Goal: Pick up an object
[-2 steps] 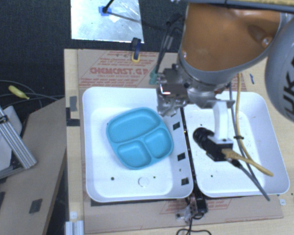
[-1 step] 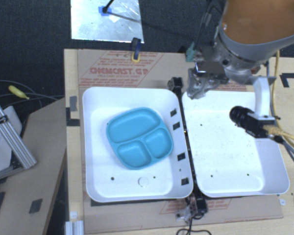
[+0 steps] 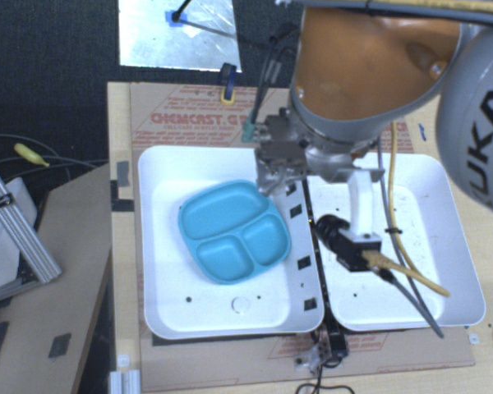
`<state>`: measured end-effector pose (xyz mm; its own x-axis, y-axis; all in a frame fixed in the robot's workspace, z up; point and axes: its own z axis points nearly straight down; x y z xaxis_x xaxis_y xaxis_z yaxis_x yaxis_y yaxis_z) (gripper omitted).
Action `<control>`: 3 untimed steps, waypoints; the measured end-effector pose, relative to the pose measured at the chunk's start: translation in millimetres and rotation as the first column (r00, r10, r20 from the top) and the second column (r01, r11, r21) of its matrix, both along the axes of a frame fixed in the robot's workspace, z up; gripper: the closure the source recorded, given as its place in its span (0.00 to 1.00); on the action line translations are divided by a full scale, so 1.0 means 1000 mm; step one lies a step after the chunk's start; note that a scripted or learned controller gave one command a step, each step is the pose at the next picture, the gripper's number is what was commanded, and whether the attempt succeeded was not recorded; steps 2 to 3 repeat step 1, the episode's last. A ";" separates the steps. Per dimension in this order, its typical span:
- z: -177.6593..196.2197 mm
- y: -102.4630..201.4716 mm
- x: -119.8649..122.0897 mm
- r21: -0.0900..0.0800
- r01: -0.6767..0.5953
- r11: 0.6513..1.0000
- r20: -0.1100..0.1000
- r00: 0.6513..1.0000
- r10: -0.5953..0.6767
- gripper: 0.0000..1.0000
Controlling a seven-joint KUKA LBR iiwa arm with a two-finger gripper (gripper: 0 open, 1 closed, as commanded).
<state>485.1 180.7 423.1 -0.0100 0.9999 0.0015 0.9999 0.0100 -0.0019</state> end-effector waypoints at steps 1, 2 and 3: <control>-0.026 -0.073 0.002 -0.003 0.016 1.000 0.002 1.000 -0.016 1.00; -0.026 -0.073 0.002 -0.003 0.016 1.000 0.002 1.000 -0.016 1.00; -0.026 -0.073 0.002 -0.003 0.016 1.000 0.002 1.000 -0.016 1.00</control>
